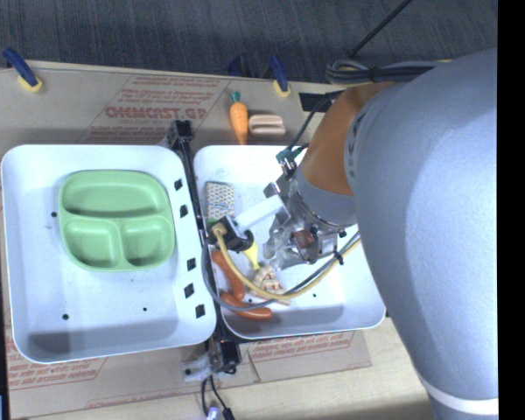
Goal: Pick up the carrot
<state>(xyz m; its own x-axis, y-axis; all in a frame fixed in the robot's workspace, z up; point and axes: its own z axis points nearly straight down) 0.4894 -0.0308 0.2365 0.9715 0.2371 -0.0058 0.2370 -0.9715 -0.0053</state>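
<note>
The carrot (237,121), orange with a small green top, lies on the cardboard just behind the right bin (359,309), outside its back rim. My gripper (278,250) hangs low inside the right bin, well in front of the carrot and apart from it. It hovers over a small pale object (267,278) near the bin's front. The grey arm covers the right part of that bin.
A tan bun-like piece (265,126) sits right of the carrot. The right bin also holds a grey meshed piece (219,198) and an orange-red sausage shape (247,311) at its front. A green divided plate (115,219) lies in the left bin (35,322).
</note>
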